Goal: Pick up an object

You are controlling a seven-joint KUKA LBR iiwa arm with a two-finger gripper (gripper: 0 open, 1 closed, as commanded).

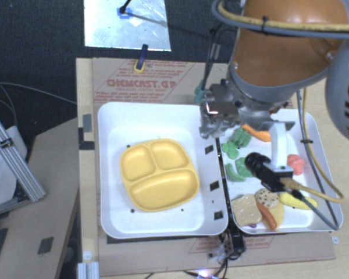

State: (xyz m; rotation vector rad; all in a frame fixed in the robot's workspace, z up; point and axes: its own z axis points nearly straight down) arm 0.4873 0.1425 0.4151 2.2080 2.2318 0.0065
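My gripper (pixel 214 122) hangs low over the divider between the two white bins, under the big orange wrist band. The right bin (pixel 320 150) holds toy food. Green leafy pieces (pixel 239 138) and an orange carrot (pixel 257 133) lie just right of the gripper. More green pieces (pixel 238 171) sit lower down. A pink piece (pixel 296 164) rests near the right wall. At the front lie a bread slice (pixel 246 209), a cookie (pixel 267 198), a red-orange sausage (pixel 268 217) and a yellow banana (pixel 295 201). Nothing shows between the fingers.
A yellow divided plate (pixel 159 173) lies in the middle of the left bin (pixel 107 156). Both bins rest on a cardboard sheet (pixel 141 83). A shiny foil square (pixel 127 16) lies behind it, and an aluminium frame (pixel 11 156) stands at the left.
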